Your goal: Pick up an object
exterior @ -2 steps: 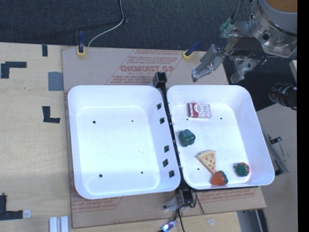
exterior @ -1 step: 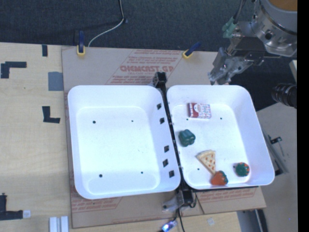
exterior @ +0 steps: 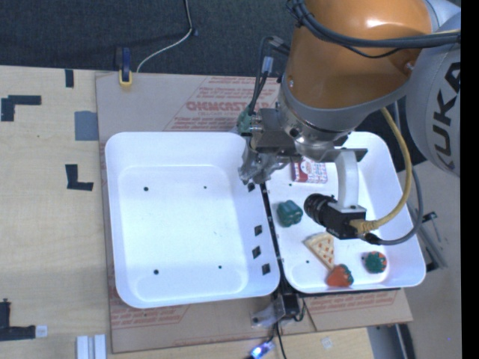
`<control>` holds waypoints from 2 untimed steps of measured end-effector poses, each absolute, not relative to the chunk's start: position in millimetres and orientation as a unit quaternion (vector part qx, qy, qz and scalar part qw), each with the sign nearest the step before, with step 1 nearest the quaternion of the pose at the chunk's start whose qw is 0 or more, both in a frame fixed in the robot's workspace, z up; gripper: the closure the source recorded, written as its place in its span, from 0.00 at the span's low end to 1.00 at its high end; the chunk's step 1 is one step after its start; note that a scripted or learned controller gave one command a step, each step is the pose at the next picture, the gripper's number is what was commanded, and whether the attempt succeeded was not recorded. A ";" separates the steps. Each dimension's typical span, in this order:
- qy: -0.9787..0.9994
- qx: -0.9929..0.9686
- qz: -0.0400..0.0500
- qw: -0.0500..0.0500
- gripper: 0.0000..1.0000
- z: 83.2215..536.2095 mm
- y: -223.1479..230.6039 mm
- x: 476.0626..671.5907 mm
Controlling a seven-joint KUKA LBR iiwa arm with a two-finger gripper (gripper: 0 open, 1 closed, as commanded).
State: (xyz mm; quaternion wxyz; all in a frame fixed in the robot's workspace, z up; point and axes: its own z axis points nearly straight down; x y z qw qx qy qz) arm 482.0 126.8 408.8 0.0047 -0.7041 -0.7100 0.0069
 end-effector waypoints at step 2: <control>-0.709 -0.705 -0.001 -0.001 1.00 536.1 197.4 495.5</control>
